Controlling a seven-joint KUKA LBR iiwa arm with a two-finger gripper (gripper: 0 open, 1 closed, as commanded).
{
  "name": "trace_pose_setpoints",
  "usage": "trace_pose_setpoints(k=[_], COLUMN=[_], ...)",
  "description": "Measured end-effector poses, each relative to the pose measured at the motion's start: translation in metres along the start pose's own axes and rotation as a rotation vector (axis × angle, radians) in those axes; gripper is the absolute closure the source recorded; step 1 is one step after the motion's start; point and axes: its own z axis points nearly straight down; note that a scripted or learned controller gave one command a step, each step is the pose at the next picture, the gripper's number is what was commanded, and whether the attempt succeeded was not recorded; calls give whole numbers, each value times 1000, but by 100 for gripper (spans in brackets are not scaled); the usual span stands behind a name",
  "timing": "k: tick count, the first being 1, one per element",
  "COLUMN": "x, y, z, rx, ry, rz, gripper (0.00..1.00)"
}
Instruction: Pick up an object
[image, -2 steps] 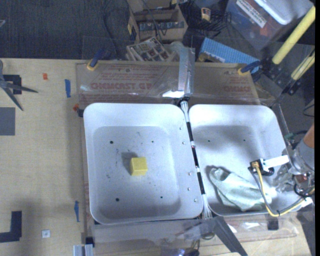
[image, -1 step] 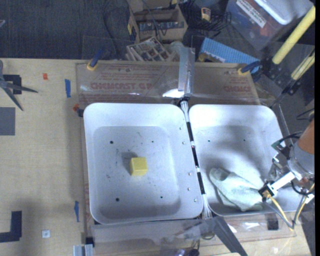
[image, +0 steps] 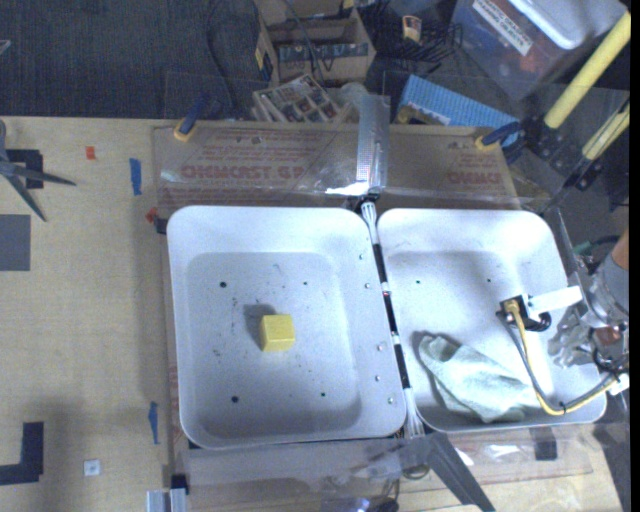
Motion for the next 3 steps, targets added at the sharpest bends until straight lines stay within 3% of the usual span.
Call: trace_pose_setpoints(k=[1, 2, 3], x=[-8, -4, -12], y=[21, -8, 23], z=[72, -26, 33], rx=[4, 0, 3], ry=[7, 0, -2], rz=[-29, -16, 6], gripper=[100, 100, 100])
